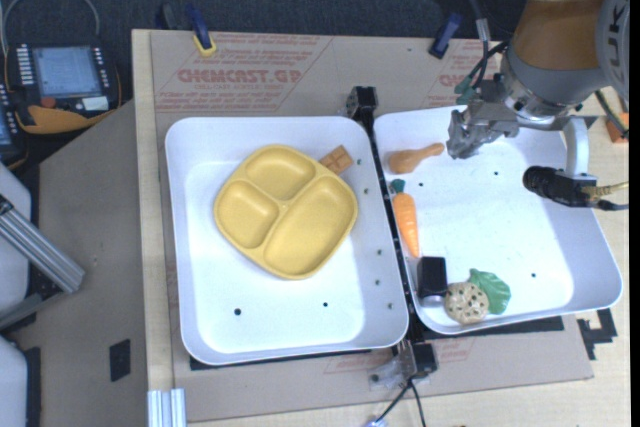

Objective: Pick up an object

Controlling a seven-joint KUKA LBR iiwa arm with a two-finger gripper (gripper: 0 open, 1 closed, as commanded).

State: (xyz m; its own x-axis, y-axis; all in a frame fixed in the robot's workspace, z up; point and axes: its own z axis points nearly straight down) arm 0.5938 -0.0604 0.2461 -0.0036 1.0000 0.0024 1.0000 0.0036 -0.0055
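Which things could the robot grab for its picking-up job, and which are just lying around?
For the job:
- grey two-finger gripper
- tan drumstick-shaped toy
- orange toy carrot
- small black block
- speckled round cookie toy
- green leafy toy

Just lying about:
- yellow divided plastic plate
- small brown block
- blue clamp
- handheld controller with screen

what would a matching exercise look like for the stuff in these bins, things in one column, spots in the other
Things:
1. yellow divided plate
2. carrot
3. drumstick
4. cookie

Places:
A. right bin, near front edge, touching the green leafy piece
B. right bin, back left, just left of the gripper
C. middle of the left bin
D. right bin, along its left wall, lying lengthwise

Pairs: 1-C, 2-D, 3-B, 4-A
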